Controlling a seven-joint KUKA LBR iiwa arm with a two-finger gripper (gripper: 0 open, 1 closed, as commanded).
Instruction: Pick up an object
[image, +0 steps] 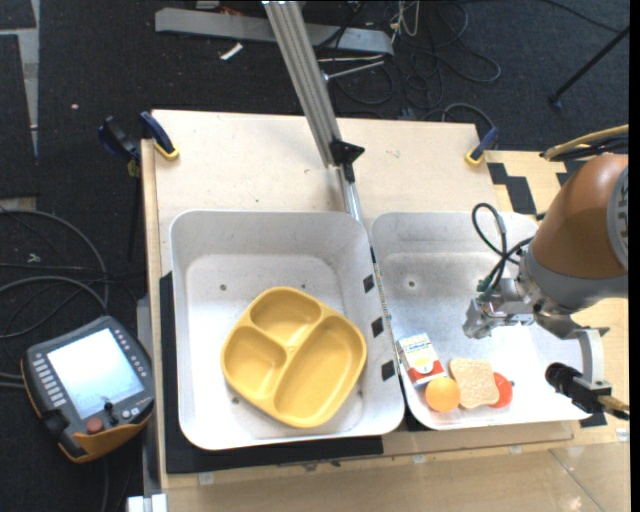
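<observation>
Left bin (190, 300): holds one yellow divided plate (293, 355), lying flat and not gripped.
Right bin (420, 250): one small carton (418, 355), one orange (442, 394), one toast slice (474, 382) and one red piece (503, 391) cluster at its near edge, all candidates for picking.
Gripper (483, 322): one, hovering just behind the toast slice; likely lining up over the cluster. Holds nothing visible; whether it is apart or together cannot be told.

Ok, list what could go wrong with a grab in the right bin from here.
1. The orange ball, toast slice and small carton touch in a tight cluster, so closing on one may nudge or drag another.
2. They lie near the right bin's front rim; the gripper could strike it.
3. The ball may roll away.
</observation>
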